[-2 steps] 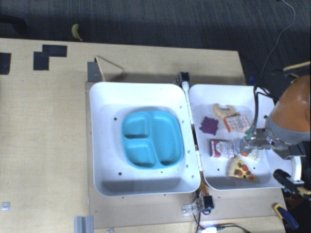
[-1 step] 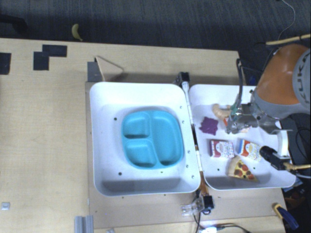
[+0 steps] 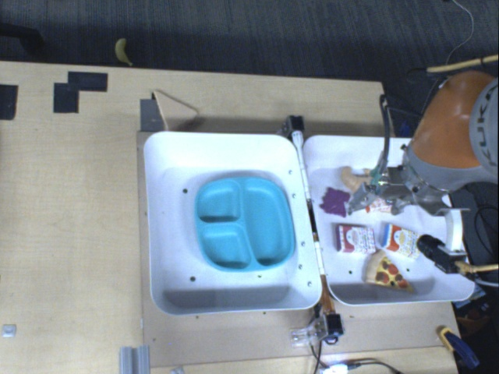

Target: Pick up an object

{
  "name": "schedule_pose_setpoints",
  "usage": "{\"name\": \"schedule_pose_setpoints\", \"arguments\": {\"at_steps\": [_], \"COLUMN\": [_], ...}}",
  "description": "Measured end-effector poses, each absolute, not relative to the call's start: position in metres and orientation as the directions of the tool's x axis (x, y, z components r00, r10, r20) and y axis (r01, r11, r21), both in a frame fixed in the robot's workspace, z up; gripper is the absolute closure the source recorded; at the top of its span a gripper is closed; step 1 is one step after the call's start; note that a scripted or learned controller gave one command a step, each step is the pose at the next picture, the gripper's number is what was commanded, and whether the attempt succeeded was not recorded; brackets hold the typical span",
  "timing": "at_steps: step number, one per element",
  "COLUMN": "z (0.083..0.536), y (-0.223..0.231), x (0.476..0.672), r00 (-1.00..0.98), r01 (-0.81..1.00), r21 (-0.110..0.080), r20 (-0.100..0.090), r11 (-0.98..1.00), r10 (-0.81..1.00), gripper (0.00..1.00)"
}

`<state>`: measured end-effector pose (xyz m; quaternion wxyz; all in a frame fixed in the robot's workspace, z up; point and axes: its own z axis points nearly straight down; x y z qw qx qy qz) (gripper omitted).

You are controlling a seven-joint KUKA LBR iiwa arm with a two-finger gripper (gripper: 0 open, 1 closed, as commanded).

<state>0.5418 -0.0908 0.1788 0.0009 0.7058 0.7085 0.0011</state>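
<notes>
1. The grey arm's two-finger gripper point(image 3: 376, 195) is hovering low over the right white bin point(image 3: 437, 288), likely lining up a pick.
2. Whether it is spread or pinching, I cannot tell.
3. A purple toy point(image 3: 334, 202), red-and-white carton point(image 3: 355, 238) and pizza slice point(image 3: 387, 272) are lying nearby.
4. A blue divided tray point(image 3: 244, 221) is sitting in the left bin point(image 3: 168, 209).

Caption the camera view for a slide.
End effector poised over toy food in right bin; blue tray in left bin.

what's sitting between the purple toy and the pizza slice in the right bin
In the camera view, a small red-and-white carton lies between the purple toy and the pizza slice, flat on the right bin floor.
</notes>
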Motion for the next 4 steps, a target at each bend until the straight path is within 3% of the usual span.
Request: {"name": "schedule_pose_setpoints", "arguments": {"at_steps": [1, 2, 3, 4], "z": [0.098, 0.109, 0.109, 0.12], "y": [-0.11, -0.109, -0.109, -0.109], "x": [0.527, 0.528, 0.528, 0.53], "r00": [-0.002, -0.004, -0.004, -0.006], "r01": [1.0, 1.0, 1.0, 1.0], "r21": [0.012, 0.016, 0.015, 0.019], "r20": [-0.002, -0.002, -0.001, -0.001], "r11": [0.002, 0.004, 0.004, 0.006], "r10": [1.0, 1.0, 1.0, 1.0], "gripper": [0.0, 1.0, 0.0, 1.0]}}
